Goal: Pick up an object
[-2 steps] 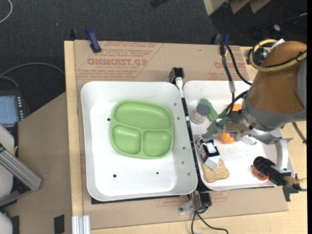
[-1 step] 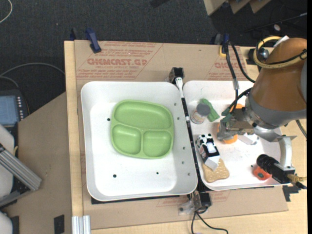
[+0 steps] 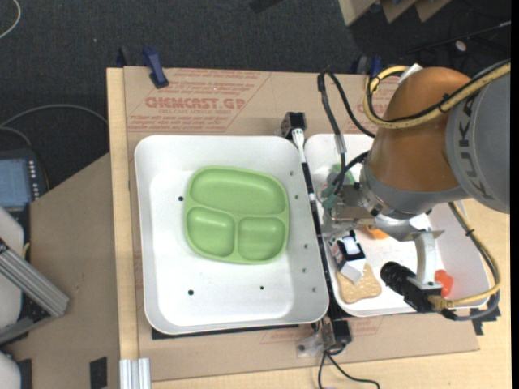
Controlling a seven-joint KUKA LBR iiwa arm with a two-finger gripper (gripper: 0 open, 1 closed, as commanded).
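The arm's orange band and grey wrist cover most of the right bin (image 3: pixel 474 254). My gripper (image 3: pixel 343 220) reaches down at that bin's left side, close to the wall shared with the left bin. Just below it lies a small blue, black and white thing (image 3: pixel 350 250). In front of that sits a tan biscuit-like piece (image 3: pixel 359 285). A small orange bit (image 3: pixel 378 233) peeks out beside the wrist, and a green scrap (image 3: pixel 332 190) shows at the gripper's upper left. Whether anything is held is hidden by the wrist.
A green divided plate (image 3: pixel 237 214) lies in the middle of the left bin (image 3: pixel 162 282). A red-orange thing (image 3: pixel 443 280) sits at the front right of the right bin. Cables run over the right bin's back edge.
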